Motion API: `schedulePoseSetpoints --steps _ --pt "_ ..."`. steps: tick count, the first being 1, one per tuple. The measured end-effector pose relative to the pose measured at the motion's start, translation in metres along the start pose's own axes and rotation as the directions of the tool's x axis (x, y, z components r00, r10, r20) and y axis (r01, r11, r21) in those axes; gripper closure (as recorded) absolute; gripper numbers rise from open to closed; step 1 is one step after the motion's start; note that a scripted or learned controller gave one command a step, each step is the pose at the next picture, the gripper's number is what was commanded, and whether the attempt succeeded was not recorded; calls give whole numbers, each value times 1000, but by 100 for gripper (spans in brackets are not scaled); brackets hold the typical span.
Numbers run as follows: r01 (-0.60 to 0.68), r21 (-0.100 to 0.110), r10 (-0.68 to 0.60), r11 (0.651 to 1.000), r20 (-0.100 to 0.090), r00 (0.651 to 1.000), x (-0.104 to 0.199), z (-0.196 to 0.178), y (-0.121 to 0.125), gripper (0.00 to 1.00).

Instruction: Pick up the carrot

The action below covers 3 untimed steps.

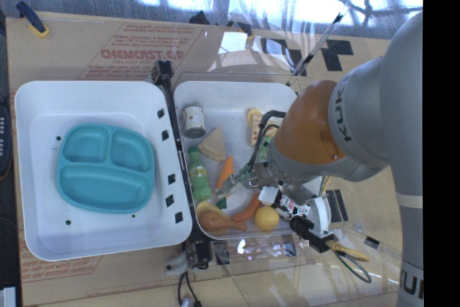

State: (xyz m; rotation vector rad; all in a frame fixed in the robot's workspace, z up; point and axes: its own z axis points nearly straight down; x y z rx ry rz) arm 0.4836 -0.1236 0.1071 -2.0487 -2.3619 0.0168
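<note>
I see the carrot (225,172) lying in the right bin (237,91), near the middle of it, a little toward the bin's left wall, its long axis slightly tilted. Just beside it on the left is a green bottle (198,182), and above it a pale wedge of cheese (212,147). A second orange piece (248,210) lies closer to the bin's front edge, next to a yellow lemon (267,218), so I must not confuse the two.

The gripper (248,176) hangs just to the right of the carrot, under the orange wrist band. Whether it is apart or together, I cannot tell; the wrist hides too much.

My judgement: to grasp well, I should centre over the carrot's middle, turn across its narrow width, and descend straight, keeping clear of the bottle.
</note>
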Motion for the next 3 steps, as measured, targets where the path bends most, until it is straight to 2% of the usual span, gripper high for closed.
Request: schedulePoseSetpoints --steps 1,2,3 --pt "-156 -12 156 988 1 988 -19 15 38 0" --pt "-146 -8 146 989 1 989 -18 6 37 100" --pt "-145 -24 145 989 1 989 33 -139 66 100"
